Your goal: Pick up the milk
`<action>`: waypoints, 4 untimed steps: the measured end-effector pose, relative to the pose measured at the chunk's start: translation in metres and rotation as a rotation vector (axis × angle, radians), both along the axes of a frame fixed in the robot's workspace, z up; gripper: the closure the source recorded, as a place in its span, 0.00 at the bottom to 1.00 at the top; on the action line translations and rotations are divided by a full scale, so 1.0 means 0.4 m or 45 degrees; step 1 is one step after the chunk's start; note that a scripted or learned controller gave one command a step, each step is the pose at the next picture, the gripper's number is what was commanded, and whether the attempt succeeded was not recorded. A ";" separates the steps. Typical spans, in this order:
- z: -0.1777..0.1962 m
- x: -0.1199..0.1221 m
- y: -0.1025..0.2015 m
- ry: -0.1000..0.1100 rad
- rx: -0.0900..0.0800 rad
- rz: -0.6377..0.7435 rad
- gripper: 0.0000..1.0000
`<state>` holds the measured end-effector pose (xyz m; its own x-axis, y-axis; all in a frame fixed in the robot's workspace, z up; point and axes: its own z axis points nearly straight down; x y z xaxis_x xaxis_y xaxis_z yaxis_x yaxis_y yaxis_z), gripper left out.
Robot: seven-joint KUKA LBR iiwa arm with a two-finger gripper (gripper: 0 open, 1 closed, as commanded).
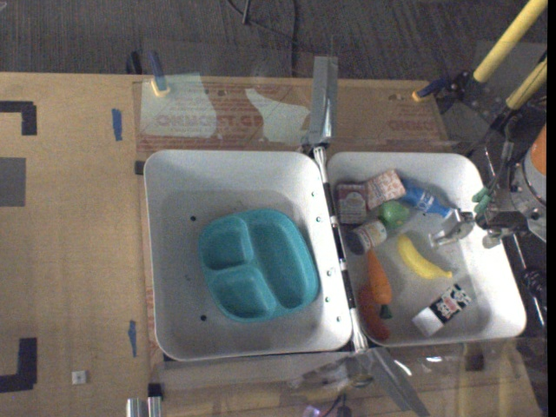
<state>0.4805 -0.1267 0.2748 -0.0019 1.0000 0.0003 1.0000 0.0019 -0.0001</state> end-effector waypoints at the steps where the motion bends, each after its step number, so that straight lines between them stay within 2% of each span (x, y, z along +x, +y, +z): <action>1: -0.311 -0.004 -0.006 0.000 0.000 0.078 0.00; 2: -0.467 0.004 -0.056 -0.011 -0.001 0.145 0.00; 3: -0.055 0.000 -0.040 -0.001 -0.002 -0.326 0.00; 4: -0.428 -0.004 -0.045 0.002 0.000 -0.368 0.00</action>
<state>0.4788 -0.1447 0.1037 0.2833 0.9590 0.0001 0.9590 -0.2833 -0.0019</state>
